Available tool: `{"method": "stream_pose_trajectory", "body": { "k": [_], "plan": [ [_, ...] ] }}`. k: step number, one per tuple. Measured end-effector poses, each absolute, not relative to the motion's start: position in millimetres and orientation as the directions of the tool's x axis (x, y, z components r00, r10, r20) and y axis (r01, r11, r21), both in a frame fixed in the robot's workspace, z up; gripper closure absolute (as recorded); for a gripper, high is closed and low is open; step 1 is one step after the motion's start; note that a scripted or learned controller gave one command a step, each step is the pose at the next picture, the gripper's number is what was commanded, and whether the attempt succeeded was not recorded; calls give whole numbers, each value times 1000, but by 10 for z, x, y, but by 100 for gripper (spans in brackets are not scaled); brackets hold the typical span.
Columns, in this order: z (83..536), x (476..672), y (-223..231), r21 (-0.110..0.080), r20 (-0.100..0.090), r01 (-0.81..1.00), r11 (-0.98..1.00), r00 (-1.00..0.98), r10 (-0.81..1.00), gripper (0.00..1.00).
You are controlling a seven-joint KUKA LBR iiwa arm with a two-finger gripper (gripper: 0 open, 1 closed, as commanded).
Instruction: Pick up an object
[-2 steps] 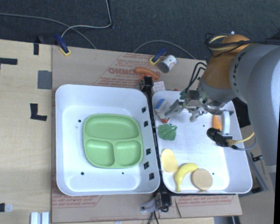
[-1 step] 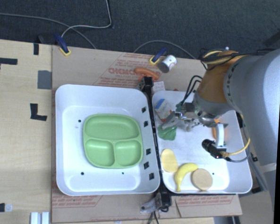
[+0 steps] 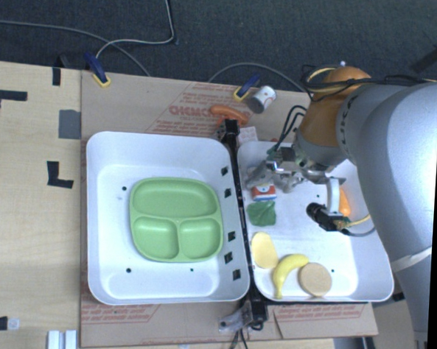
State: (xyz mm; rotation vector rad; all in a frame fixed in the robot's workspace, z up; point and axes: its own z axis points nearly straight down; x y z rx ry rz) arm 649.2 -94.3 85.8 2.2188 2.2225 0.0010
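- The arm [image 3: 386,151] comes in from three o'clock and hangs over the upper half of the right bin [image 3: 367,279]. Its bulk hides much of that bin's far side.
- The left bin [image 3: 99,200] carries a green divided plate [image 3: 176,219] at its centre, well apart from the arm.
- In the right bin, a banana [image 3: 288,271], a round tan disc [image 3: 316,279] and a pale yellow piece [image 3: 263,249] lie close together toward six o'clock. A green item [image 3: 262,213] sits near the bin's nine o'clock wall, with a small red and white object [image 3: 262,192] just beyond it toward twelve o'clock.
- The tool [image 3: 276,172] hangs just above the red and white object. I cannot tell from here whether it is spread or closed, or whether it touches anything; nothing is visibly held.
- Judgement: that object looks the likely target. A sound pick calls for a straight descent centred on it, clear of the bin wall at nine o'clock and of the green item beside it, closing only once low enough to straddle it.
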Motion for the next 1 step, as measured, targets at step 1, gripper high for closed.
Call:
{"method": "stream_pose_trajectory", "body": {
  "k": [1],
  "plan": [
    [957, 6494, -939, 2, 0, 1000, 3, -3, 1000, 100]
  ]
}}
